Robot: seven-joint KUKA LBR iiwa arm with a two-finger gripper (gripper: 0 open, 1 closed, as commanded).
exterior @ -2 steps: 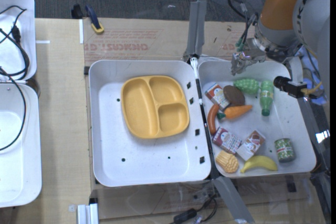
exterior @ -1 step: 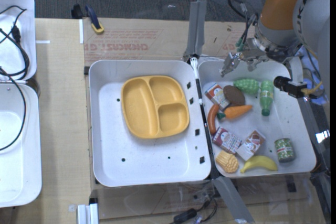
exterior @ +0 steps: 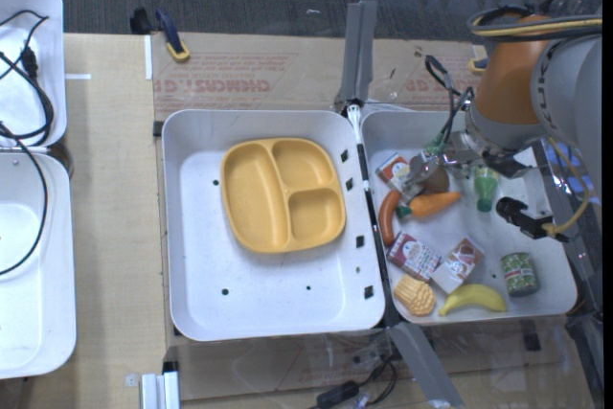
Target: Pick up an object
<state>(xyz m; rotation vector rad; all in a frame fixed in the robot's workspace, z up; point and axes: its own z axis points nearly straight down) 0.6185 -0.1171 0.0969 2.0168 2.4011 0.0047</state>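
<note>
Banana (exterior: 472,300) nearest, red printed cartons (exterior: 414,255) with unreadable labels, tool (exterior: 428,170) over carrot (exterior: 433,203), grip state unclear

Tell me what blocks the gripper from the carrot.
Nothing visible does. The gripper sits low in the right bin, right at the carrot's upper edge. The hot dog lies beside the carrot's left end.

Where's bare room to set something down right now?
Left bin: bare floor all round the yellow tray, widest along the front. Right bin: crowded, with the gripper over the carrot and the banana in front.
</note>
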